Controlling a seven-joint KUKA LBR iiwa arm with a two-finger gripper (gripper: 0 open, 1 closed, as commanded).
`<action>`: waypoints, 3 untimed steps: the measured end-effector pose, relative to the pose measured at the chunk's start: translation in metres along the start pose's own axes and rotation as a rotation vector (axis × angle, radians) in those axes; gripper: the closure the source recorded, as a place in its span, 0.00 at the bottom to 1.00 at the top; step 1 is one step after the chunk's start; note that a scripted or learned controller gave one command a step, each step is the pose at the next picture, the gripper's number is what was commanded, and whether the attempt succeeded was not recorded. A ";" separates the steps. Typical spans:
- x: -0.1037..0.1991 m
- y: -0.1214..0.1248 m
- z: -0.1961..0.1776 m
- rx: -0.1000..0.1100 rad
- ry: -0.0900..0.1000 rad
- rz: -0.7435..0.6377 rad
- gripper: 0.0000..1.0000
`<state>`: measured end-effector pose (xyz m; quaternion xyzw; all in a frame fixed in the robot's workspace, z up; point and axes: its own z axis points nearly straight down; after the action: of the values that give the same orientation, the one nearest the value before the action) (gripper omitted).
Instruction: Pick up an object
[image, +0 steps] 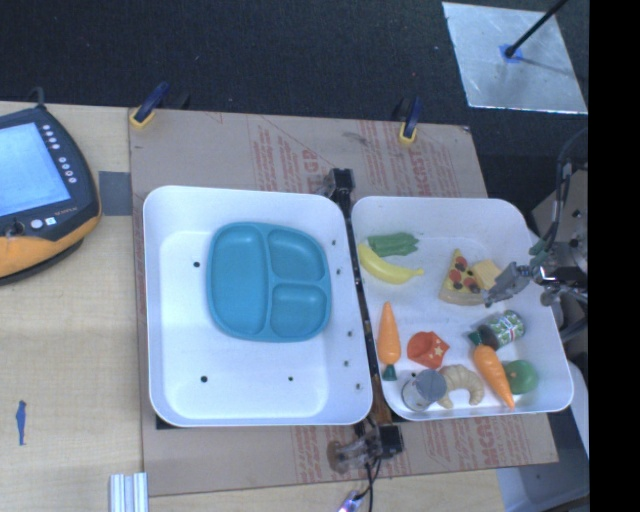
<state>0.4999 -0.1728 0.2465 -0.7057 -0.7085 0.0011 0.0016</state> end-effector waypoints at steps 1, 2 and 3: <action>-0.008 -0.024 0.156 0.001 0.000 -0.002 0.00; -0.008 -0.024 0.145 0.002 -0.002 -0.008 1.00; 0.099 -0.009 0.055 -0.001 0.000 -0.004 1.00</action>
<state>0.4903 -0.0733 0.1918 -0.7043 -0.7099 0.0009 0.0014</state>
